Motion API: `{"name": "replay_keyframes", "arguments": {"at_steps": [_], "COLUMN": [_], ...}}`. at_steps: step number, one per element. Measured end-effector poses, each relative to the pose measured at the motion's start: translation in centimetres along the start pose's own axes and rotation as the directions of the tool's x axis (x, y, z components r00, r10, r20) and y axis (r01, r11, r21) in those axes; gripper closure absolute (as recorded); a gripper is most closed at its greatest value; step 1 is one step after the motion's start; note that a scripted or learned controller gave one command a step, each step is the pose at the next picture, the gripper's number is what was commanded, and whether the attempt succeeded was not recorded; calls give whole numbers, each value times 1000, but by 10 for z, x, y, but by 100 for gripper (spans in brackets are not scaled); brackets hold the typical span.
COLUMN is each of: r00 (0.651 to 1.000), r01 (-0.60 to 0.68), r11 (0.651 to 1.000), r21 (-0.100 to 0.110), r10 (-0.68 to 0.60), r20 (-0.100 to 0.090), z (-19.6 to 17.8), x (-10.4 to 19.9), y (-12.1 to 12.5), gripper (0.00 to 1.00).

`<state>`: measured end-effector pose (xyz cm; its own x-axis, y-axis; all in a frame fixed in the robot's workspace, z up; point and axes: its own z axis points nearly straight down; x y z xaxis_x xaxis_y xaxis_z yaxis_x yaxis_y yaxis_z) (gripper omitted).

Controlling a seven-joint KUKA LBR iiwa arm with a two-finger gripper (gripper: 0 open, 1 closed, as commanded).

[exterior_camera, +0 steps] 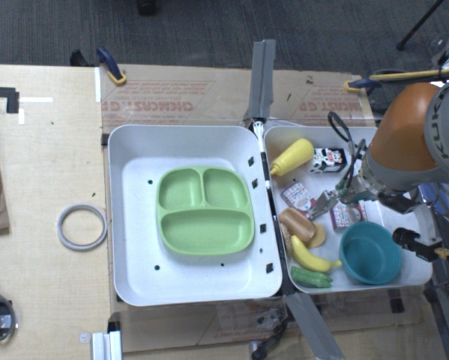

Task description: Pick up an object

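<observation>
Right of centre, the tool (pixel 327 203) — grip unclear, perhaps empty — crowds the hot dog (pixel 297 223); a snack packet (pixel 297 196) could snag.

Bright, even overhead light — soft shadows, mild glare on the white bins (pixel 127 223); focus is sharp.
</observation>
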<state>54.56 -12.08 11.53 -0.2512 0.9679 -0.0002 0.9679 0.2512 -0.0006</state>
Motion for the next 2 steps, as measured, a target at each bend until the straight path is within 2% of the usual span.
{"name": "replay_keyframes", "arguments": {"at_steps": [1,2], "r00": [996,986], "r01": [85,169], "r11": [996,986], "r21": [34,9], "r10": [-85,-169], "r20": [-16,-5], "z": [30,-16], "x": [-80,-16], "y": [87,111], "gripper": [0,0]}}
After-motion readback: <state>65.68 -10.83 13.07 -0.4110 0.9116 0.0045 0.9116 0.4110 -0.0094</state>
